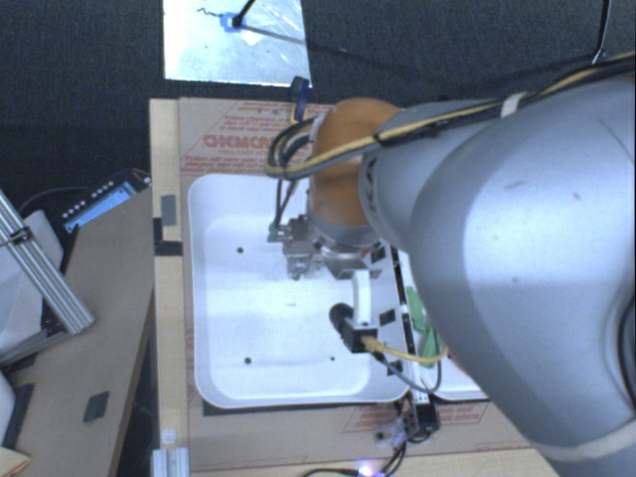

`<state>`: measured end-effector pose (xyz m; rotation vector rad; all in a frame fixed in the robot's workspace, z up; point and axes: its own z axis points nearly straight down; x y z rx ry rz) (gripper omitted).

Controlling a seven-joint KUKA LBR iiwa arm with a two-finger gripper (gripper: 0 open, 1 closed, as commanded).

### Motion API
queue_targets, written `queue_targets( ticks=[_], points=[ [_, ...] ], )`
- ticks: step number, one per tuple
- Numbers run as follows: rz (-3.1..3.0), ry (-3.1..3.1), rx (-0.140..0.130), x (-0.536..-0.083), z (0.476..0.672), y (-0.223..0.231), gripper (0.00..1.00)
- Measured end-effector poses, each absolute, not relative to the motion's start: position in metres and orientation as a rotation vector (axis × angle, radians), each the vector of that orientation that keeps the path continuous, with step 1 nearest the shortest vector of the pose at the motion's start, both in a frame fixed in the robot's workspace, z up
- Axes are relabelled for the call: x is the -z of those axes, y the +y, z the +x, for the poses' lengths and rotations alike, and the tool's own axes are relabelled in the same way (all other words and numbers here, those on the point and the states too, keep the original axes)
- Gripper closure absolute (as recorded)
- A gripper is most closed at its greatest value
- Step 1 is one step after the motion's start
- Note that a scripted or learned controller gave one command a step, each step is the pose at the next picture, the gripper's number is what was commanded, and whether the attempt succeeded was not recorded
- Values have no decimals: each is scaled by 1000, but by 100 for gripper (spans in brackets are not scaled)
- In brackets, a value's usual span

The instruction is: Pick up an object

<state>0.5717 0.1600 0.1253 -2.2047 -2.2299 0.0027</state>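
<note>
Your only candidate obj is a green thing (422,324) in the right bin (465,384), just beside the wall shared w/ the left bin (224,296). You get a thin strip of it; the rest is under the arm (497,217). From that strip it's prob light, thin, maybe soft plastic, so expect flex and slip. Take it across the narrow width, not the flat face. Shape, length, how it lies: can't tell. The gripper (295,254) hangs over the left bin, toward its back right, well apart from the green thing. Spread or closed? Can't tell, the wrist blocks it. Few small dark dots on the left bin floor, too small to ID
</note>
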Motion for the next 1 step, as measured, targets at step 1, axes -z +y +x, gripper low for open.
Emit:
queue_targets(
  ticks=[1],
  points=[
    [-2209,-2234,10,-173,570,240,100]
  ],
)
